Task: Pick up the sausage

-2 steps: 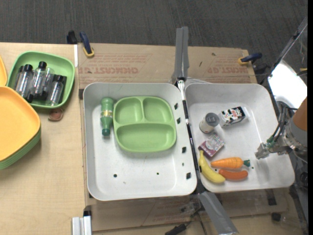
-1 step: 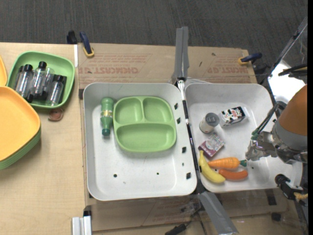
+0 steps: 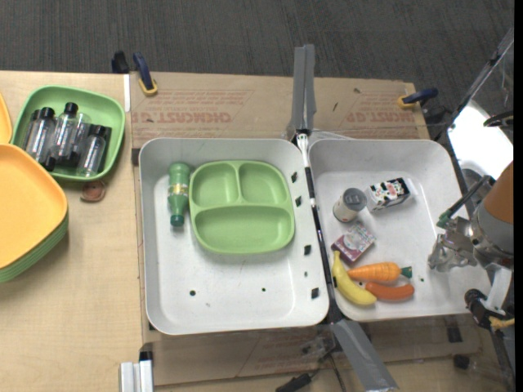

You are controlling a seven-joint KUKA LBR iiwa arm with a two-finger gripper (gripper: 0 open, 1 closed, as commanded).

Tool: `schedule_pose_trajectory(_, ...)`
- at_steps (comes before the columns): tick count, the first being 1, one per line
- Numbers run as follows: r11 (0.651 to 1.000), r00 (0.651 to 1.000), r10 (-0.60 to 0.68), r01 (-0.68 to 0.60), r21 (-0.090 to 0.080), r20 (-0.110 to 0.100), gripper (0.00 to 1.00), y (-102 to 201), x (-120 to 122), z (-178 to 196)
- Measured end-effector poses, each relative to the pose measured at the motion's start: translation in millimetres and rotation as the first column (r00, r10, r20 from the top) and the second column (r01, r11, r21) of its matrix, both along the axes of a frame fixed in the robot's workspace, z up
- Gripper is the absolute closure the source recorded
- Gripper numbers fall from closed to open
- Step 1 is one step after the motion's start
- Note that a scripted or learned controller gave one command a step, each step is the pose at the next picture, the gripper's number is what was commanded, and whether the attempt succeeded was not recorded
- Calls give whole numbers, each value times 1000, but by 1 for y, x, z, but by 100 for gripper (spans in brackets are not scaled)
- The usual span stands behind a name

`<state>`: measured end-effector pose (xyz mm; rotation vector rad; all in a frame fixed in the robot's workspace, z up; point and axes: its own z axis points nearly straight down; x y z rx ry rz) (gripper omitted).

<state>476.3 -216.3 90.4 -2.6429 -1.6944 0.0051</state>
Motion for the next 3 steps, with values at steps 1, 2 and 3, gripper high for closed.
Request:
schedule_pose_trajectory(1,959,959,-284,284,-2,0,100,20,85,24)
schedule_pose_trajectory(2,994,994,-106,106,0,-2,100,3,57,8)
schedule_pose_trajectory(3,995,995,102,-102,1,0,100,2,19,12)
